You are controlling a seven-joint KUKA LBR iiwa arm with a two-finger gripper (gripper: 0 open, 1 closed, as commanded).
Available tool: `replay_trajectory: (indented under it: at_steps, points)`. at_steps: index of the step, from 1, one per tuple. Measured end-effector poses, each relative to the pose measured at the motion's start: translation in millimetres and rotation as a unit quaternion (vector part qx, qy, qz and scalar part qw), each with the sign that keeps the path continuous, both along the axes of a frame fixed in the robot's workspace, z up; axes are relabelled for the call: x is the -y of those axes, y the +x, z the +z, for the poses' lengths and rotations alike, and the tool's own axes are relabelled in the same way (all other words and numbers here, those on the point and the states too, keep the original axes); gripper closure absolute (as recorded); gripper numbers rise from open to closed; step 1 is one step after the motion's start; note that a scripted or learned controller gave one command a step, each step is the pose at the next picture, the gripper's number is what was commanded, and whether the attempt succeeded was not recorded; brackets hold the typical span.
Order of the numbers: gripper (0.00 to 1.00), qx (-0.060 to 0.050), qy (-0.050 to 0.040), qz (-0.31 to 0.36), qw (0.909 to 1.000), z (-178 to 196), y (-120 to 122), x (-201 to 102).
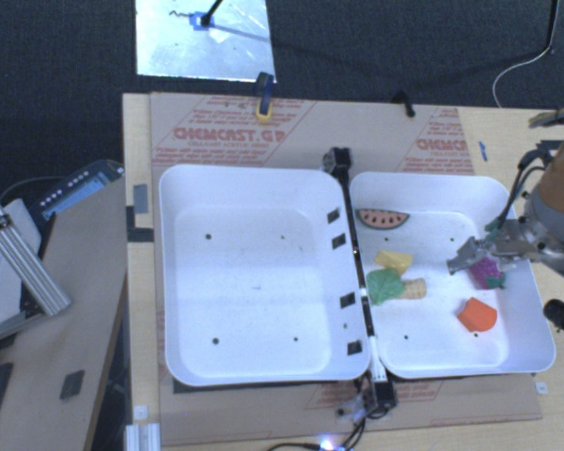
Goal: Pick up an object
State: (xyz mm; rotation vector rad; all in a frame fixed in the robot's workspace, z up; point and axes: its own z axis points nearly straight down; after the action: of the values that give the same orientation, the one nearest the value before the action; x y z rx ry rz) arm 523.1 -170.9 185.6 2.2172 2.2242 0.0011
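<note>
Two shallow white bins sit side by side, the left bin (254, 280) and the right bin (432, 346). The right one holds five toy foods: one watermelon slice (383, 219), one yellow piece (393, 261), one green piece (387, 287), one purple piece (489, 272) and one orange piece (477, 315).

— What do I have in the right bin (432, 205)?
— I see a watermelon slice (383, 219), yellow piece (393, 261), green toy (387, 287), orange piece (477, 316), and purple grapes (489, 272) by the gripper (462, 259).
</note>
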Motion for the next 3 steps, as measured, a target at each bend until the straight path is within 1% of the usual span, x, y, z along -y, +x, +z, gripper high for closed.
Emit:
replay_trajectory:
  at_steps: [1, 2, 3]
  points:
    - [0.00, -0.002, 0.0010, 0.002, 1.0000, -107, 35, -24]
    - [1.00, 0.002, -0.0004, 0.001, 1.0000, -90, 35, -22]
    - [1.00, -0.003, 0.0012, -0.002, 1.0000, -102, -40, -37]
